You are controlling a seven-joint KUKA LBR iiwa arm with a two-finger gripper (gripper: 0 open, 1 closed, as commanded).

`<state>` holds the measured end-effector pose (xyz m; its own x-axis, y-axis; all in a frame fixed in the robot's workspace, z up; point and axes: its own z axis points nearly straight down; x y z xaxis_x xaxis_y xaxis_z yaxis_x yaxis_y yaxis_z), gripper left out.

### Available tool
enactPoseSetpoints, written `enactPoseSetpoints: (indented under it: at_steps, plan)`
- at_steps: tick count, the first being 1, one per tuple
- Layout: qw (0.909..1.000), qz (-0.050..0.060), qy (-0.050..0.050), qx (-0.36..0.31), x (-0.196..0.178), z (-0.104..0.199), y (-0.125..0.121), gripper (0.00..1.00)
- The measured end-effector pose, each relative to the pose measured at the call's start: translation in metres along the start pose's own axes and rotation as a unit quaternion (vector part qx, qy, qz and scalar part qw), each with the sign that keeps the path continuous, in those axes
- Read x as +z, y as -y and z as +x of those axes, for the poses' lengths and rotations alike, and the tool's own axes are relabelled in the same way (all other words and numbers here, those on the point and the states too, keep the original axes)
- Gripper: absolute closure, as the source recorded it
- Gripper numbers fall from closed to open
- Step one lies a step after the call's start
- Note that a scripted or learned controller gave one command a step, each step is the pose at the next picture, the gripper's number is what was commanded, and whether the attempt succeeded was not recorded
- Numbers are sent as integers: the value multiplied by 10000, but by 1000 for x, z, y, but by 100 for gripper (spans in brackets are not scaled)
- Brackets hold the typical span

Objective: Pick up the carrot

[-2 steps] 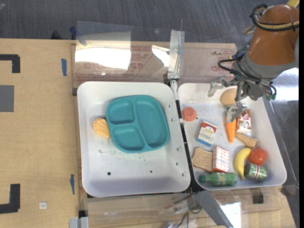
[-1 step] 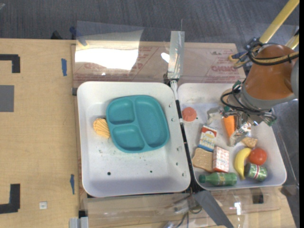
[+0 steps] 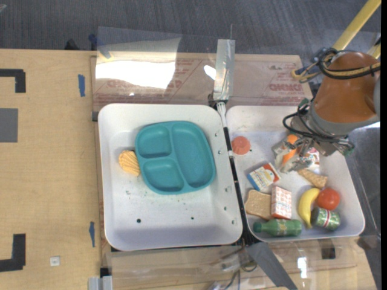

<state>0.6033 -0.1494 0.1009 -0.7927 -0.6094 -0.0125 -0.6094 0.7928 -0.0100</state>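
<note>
Two shallow white bins sit side by side. Left bin point(image 3: 115, 222) holds a teal plastic divided plate point(image 3: 175, 157) with a yellow ridged shell-shaped toy point(image 3: 129, 162) touching its left edge. Right bin point(image 3: 354, 207) holds mixed toy food. Grey-and-orange arm's gripper point(image 3: 297, 153) is low over the right bin's upper area, directly above the small orange carrot point(image 3: 291, 154); finger state cannot be told from this angle. Nearby lie a yellow banana point(image 3: 307, 206), red tomato point(image 3: 329, 199), green bottle point(image 3: 278, 226), and round orange-red disc point(image 3: 240, 145).

Bins point(image 3: 115, 222): smooth, glossy white plastic. Divided plate point(image 3: 175, 156): matt teal plastic. Bench point(image 3: 48, 162): matt light wood-grain board.
</note>
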Motion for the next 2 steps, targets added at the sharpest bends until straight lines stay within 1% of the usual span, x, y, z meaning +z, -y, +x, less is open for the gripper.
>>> enactPoseSetpoints:
  at_steps: [1,2]
  plan:
    - [10000,34,16,62,-168,2,7,100]
    - [10000,50,0,57,-306,58,53,100]
